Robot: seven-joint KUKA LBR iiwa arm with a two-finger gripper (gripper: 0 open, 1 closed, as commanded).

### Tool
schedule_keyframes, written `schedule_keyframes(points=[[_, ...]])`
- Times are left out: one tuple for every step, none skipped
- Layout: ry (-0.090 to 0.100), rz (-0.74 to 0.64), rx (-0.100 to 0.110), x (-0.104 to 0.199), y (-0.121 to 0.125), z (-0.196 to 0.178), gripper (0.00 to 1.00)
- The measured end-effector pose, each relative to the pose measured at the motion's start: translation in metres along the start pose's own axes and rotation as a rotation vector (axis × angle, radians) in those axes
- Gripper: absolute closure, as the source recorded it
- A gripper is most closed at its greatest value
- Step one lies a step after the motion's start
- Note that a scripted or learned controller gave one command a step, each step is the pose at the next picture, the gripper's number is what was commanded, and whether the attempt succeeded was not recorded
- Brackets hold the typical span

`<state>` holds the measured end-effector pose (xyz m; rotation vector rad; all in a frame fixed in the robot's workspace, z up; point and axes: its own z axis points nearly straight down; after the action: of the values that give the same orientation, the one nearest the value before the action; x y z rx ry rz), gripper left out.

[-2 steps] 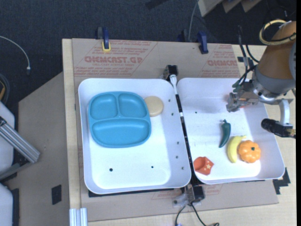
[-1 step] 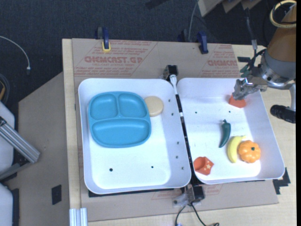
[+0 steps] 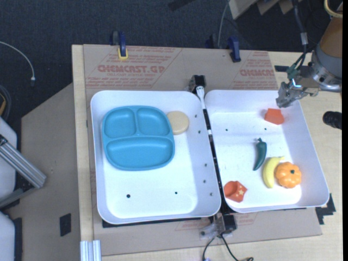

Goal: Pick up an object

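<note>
Cardboard-topped counter (image 3: 163, 64), two bins; end effector (image 3: 285, 98), grip unclear, hovers beside the small orange-red plastic block (image 3: 274, 116) — probably light, rigid, slick; pinch its flat sides.

Arm (image 3: 333, 48): rounded casing at the frame's upper right, finished in an orange-tan band with a grey collar beneath it. Wrist section: metallic grey, compact, with a small green-blue light or marking on its left face. Pincer (image 3: 284, 101): dark grey metal, short and narrow, tapering to a slim tip; finger detail is too small to resolve. A thin dark cable runs alongside the upper casing.
</note>
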<state>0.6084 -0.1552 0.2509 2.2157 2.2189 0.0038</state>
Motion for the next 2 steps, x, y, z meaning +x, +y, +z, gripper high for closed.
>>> schedule_keyframes(points=[[0.002, -0.004, 0.002, 0.051, 0.005, -0.007, 1.0], [0.005, -0.004, 0.008, 0.111, 0.006, 0.007, 1.0]])
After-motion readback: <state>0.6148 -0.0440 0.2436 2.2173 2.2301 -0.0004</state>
